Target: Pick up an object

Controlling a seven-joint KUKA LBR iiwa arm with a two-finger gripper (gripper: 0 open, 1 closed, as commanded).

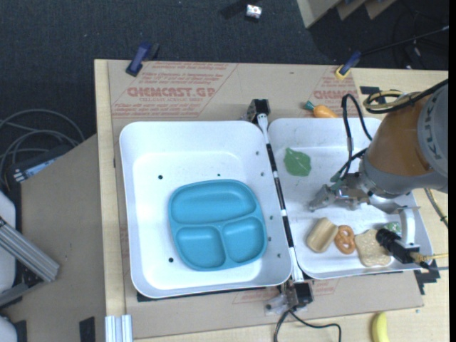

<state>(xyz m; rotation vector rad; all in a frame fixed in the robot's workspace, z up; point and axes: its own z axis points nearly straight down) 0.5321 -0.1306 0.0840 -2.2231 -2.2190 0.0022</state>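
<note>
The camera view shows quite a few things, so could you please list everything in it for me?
Bins: two, white, side by side on the bench.
Divided tray: one, blue, in the left bin.
Leaf-shaped piece: one, green, upper right bin.
Bread roll: one, tan, lower right bin.
Pretzel: one, orange-brown, beside the roll.
Toast slice: one, beige, right of the pretzel.
Carrot-like item: one, orange, on the board above the right bin.
Arm: one, orange band, from the right.
Tool: one, grey, above the right bin.

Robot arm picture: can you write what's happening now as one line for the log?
gripper: over right bin, holding nothing | green piece: behind it | bread roll, pretzel: in front | blue tray: left bin
</note>
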